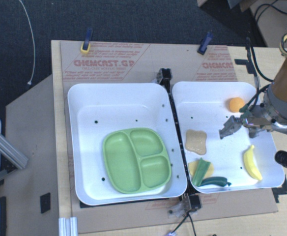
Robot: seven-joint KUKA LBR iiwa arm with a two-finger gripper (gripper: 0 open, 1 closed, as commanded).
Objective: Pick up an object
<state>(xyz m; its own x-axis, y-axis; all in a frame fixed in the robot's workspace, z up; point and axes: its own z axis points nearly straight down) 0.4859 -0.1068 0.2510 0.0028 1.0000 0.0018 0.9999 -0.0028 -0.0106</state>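
The task names no single object, and the candidates all lie in the right white bin [183,95], right of the frame's centre. A round orange ball [236,104] rests near the bin's upper right, a flat beige bread-like slice [196,142] lies at its left side, and a yellow banana [252,163] lies toward the lower right. Along the bin's lower edge a green-and-yellow wedge-shaped piece [200,171] sits just beside a dark green elongated piece [215,182].

The grey two-finger gripper [228,130] hangs above the middle of this bin, between the ball and the banana and to the right of the beige slice, pointing toward the lower left. Whether its fingers are spread or closed cannot be told from here; nothing is seen between them.

The left white bin [79,102] fills the frame's centre left and holds a light green plastic plate with three compartments [136,160]. Both bins rest on a brown cardboard sheet with red lettering [104,58].
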